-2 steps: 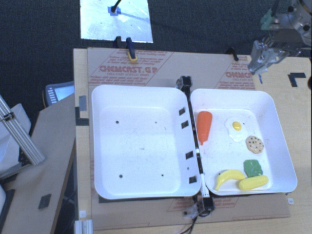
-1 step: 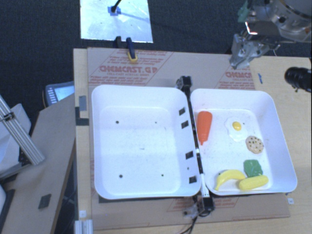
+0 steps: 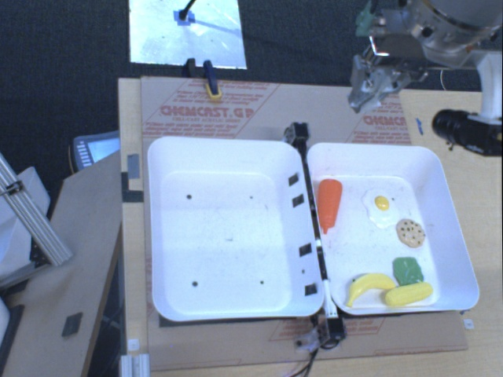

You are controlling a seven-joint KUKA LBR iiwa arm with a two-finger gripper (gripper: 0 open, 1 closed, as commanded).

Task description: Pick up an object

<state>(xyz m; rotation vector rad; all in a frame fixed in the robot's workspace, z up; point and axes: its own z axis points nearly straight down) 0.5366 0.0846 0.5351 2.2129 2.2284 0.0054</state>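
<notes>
Gripper (image 3: 376, 91) hangs beyond the far edge of the right bin (image 3: 451, 203), holding nothing; whether it is spread or pressed together cannot be told. Candidates all lie in that bin: carrot (image 3: 328, 203) along its left wall, fried egg (image 3: 380, 207) and cookie (image 3: 410, 232) mid-bin, banana (image 3: 368, 286), green piece (image 3: 407, 269) and yellow piece (image 3: 409, 294) touching near the front edge. The carrot or egg looks the cleaner target, lying apart from the rest; the left wall crowds the carrot, and the left bin (image 3: 165, 234) plays no part.

Carrot (image 3: 328, 203), egg (image 3: 381, 208), cookie (image 3: 409, 232) in right bin (image 3: 452, 210) (banana (image 3: 368, 287) frontmost)
</notes>
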